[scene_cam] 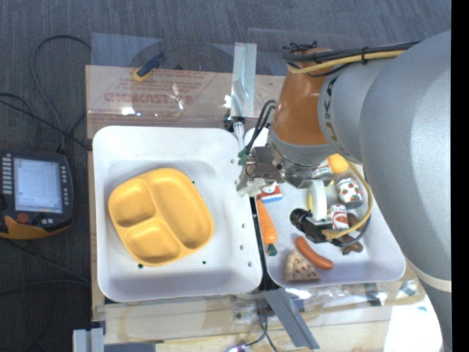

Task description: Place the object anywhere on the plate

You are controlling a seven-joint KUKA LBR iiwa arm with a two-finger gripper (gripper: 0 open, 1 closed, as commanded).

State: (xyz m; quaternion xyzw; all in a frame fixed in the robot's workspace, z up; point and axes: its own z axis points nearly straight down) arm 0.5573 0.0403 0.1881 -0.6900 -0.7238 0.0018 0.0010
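I saw the plate [160, 215] bare, far from the gripper [258, 182]; carrot [267, 224] just beneath; jaw state I couldn't tell.

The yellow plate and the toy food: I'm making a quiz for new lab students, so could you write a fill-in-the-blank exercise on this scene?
1. The yellow plate has ___ compartments.
2. The plate lies in the ___ bin.
3. The carrot lies in the right bin, along its ___ edge.
4. Near the pizza slice lies a reddish ___.

Missing words: three; left; left; sausage
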